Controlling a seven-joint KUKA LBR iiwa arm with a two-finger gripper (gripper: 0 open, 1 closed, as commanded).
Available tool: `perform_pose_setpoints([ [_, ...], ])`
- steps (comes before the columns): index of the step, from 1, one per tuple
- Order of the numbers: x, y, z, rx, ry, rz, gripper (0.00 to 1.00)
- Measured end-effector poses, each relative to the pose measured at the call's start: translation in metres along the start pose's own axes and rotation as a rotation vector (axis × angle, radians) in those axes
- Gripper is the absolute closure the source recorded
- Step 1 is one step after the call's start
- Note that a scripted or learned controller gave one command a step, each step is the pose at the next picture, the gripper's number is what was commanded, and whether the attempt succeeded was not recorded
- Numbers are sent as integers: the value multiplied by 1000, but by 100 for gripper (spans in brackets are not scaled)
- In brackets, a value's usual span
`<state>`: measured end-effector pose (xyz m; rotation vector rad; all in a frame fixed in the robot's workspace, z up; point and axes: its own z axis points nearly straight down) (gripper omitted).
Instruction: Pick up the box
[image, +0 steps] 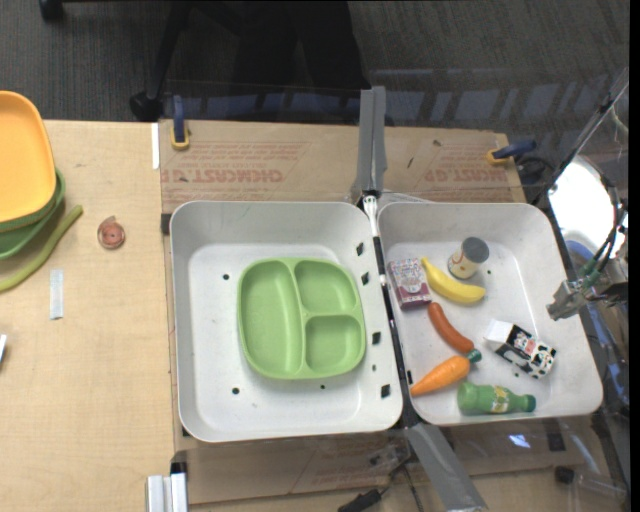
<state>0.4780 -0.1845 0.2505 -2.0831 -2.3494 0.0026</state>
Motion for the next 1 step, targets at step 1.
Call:
perform_pose_setpoints([
  [1, -38, -4, 7, -2, -1, -373, 100],
])
